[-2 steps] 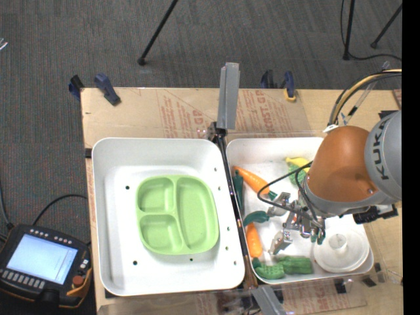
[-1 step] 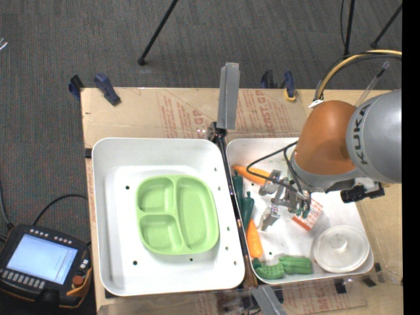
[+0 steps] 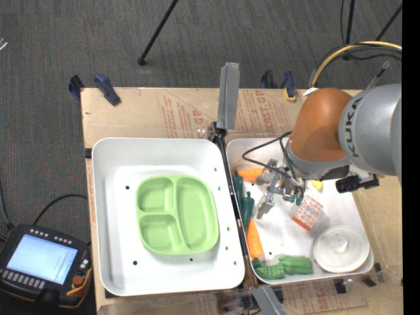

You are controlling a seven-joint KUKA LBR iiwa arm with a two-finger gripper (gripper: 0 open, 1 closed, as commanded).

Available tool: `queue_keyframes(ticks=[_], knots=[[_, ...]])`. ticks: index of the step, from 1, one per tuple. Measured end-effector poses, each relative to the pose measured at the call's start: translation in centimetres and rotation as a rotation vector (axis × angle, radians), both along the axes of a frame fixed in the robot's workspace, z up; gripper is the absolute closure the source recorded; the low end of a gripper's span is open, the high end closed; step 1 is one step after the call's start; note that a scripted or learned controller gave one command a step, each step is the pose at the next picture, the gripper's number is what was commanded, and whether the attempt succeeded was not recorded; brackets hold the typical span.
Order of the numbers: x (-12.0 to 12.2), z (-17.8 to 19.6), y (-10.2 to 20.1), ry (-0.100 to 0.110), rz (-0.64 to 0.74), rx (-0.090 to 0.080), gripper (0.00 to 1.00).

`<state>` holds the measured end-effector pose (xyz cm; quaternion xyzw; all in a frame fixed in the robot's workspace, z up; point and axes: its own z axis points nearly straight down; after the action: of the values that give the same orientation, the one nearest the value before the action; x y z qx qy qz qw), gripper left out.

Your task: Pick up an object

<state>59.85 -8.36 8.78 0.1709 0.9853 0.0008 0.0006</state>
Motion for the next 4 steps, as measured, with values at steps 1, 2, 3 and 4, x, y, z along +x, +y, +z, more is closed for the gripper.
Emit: queue_keyframes(ticks=[1,2,3,4], knots=[[-6.4,-0.1,-7.3,0.002,0.0,-0.003,0.0],[-6.2,0.9,-7.0,0.0,0.007,0.0,1.0],[-3.4,10.6,-11.3,-0.005,0.314,-0.003,1.0],[-0.7,0.9,-12.5,-0.013,0.553,-0.006,1.0]])
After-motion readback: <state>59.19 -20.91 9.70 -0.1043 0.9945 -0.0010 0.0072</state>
